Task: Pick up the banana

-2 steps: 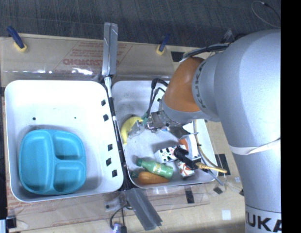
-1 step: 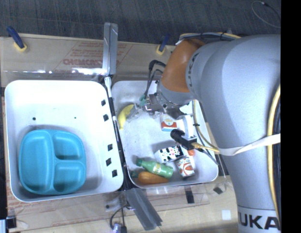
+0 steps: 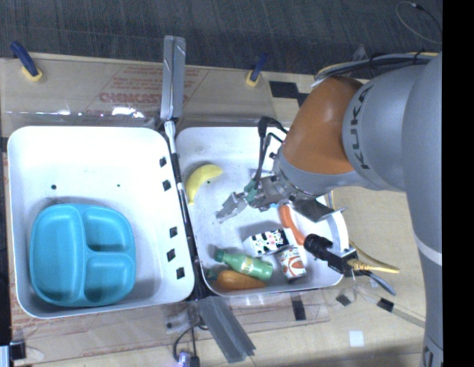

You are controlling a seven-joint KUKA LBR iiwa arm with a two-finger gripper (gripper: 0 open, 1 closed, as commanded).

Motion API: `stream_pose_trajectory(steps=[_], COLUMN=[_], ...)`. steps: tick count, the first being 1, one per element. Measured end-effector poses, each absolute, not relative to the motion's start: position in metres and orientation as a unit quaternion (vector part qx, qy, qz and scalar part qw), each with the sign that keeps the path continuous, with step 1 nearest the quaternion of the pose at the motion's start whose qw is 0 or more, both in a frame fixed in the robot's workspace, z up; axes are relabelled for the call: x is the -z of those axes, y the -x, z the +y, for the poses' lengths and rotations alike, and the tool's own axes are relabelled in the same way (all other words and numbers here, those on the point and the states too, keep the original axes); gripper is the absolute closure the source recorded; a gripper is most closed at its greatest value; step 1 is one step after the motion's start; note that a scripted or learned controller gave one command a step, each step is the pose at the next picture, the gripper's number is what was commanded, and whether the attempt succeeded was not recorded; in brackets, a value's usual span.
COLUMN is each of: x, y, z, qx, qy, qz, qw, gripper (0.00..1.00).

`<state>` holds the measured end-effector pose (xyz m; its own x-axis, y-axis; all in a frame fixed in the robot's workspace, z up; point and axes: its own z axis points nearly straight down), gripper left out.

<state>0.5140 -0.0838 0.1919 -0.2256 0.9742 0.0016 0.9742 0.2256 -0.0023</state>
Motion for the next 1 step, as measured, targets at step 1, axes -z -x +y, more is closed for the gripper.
stream_pose_trajectory(steps=[1], x=[-0.1906], y=[-0.4825], z=[-0.0540], qx=[-0.0017], qy=[0.680], qz=[-0.733], qw=[0.003], gripper=[0.00])
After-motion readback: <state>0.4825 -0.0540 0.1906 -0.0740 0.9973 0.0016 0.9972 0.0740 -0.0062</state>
